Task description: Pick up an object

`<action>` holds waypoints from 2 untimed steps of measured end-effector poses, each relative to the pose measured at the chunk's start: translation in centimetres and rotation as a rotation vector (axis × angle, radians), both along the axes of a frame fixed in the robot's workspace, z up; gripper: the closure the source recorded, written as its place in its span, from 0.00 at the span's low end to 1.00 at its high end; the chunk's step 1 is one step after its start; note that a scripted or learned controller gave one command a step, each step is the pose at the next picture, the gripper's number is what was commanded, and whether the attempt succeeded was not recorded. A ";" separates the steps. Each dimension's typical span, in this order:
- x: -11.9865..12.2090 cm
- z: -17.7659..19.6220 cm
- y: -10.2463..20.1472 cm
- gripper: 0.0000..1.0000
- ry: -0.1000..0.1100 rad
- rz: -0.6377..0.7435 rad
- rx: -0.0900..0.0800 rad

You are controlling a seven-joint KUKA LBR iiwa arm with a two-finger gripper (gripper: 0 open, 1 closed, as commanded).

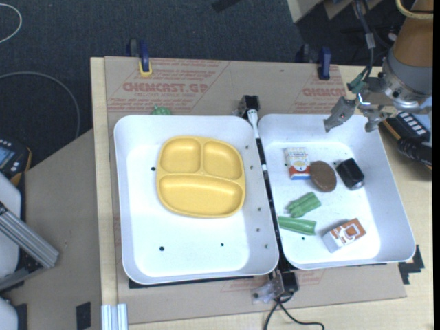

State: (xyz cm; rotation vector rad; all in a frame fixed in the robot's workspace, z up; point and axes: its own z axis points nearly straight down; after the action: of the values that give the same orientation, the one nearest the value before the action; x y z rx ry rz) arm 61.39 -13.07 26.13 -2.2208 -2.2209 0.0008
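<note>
The right bin (388, 205) holds several small objects. A red and white carton (298, 162) lies next to a brown oval piece (322, 176), with a black block (350, 173) just right of that. Two green pods (302, 203) (297, 225) lie nearer the front, and an orange and grey box (344, 234) sits at the front right. My gripper (355, 120) hangs over the bin's far edge, above and behind the black block. It is open, its two fingers spread wide with nothing between them.
A yellow divided plate (201, 176) lies in the left bin (137, 239). Blue clamps (144, 55) (324, 63) pin the brown board at the back. Cables and a black fitting (250, 105) sit between the bins.
</note>
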 end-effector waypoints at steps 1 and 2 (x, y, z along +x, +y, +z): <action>0.1 1.1 0.0 1.00 -0.004 0.001 -0.001; -1.6 -5.7 6.3 1.00 0.008 0.006 0.004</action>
State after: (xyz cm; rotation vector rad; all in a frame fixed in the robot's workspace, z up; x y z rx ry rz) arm 59.78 -6.80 20.46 -2.2082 -2.2213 0.0052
